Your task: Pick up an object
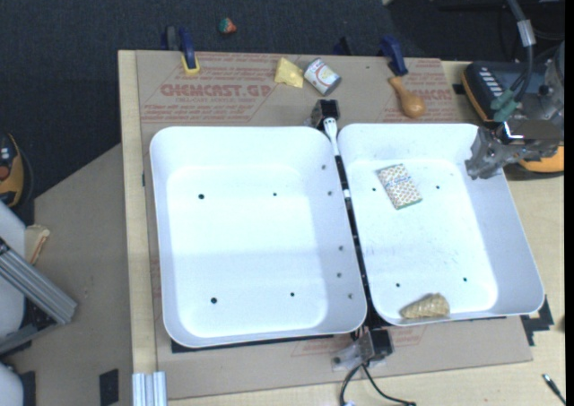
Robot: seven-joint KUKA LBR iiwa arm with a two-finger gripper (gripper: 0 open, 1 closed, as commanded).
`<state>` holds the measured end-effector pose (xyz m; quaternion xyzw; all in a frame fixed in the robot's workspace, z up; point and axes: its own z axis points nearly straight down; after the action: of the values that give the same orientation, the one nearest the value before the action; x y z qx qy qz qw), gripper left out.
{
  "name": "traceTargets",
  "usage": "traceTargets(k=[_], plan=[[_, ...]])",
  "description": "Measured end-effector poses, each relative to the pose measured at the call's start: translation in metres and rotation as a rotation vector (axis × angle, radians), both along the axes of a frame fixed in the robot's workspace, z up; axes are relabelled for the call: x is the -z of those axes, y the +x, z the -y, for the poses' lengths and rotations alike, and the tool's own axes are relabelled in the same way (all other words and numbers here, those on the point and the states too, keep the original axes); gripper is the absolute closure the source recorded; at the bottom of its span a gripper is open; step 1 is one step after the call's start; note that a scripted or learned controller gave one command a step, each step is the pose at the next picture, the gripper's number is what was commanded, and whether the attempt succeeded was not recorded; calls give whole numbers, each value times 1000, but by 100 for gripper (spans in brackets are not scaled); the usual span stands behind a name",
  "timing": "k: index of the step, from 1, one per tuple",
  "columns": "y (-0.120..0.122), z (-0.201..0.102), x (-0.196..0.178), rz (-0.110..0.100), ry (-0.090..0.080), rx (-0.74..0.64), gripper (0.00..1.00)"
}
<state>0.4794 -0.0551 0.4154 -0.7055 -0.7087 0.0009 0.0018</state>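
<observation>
The left bin [247, 234] fills the centre-left of the frame, its white floor marked by a few dark dots. Above it, on the brown board along the upper middle, a yellow scrap [289, 73] lies just beside a small white-and-grey object [322, 76], and farther right a tan wooden-looking piece [409, 99] rests near a blue clamp [391, 54]. The right bin [502, 243] touches the left one along the centre seam. In its upper middle lies a small patterned square pad [399, 185]; near its lower edge sits a tan lumpy object [424, 307]. At the upper right, the gripper [489, 162] hangs over the right bin's rim, well apart from both objects; whether its fingers are apart or together cannot be told.
</observation>
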Motion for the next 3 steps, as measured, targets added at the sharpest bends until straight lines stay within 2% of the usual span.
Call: traceTargets(k=[1,2,3], plan=[[0,-40,31,-1,0,0,100],[24,-87,-129,25,1,-2,100],[-2,-109,-12,-10,-2,2,100]])
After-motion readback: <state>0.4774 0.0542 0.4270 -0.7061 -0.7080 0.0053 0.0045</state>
